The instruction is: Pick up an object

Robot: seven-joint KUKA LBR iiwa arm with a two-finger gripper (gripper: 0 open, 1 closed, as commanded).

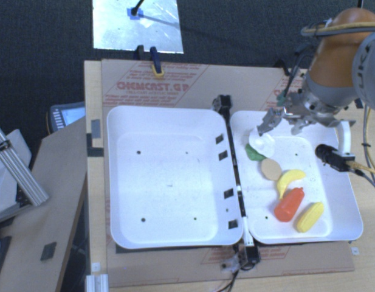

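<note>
Nearest me, at the front of the right bin (351,224): a yellow oblong piece (310,216), lying tilted, touching or just beside an orange-red bottle-shaped piece (289,204).

Next back: a small banana (290,180), its lower end meeting the top of the orange-red piece; just beside it to the left, a tan round disc (271,169).

Next back: a green leafy piece (254,153), partly under a white object (262,142) near the bin's left wall.

Above that: the gripper (269,121), low over the white object at the back-left of the right bin. I cannot tell from this angle whether it is parted or closed, nor whether it touches the white piece; I see nothing plainly between its tips.

Left bin (169,181): I log no items in it.

Farthest: a cardboard sheet (193,81) under both bins, and a shiny square plate (137,16) beyond it.

Risks I note: the white piece sits against white plastic and overlaps the green one, so a grasp may slip or drag both. The target also lies close to the divider wall, so a descending tip could strike the rim. The front cluster is packed tightly; a grab there could knock neighbours aside.
</note>
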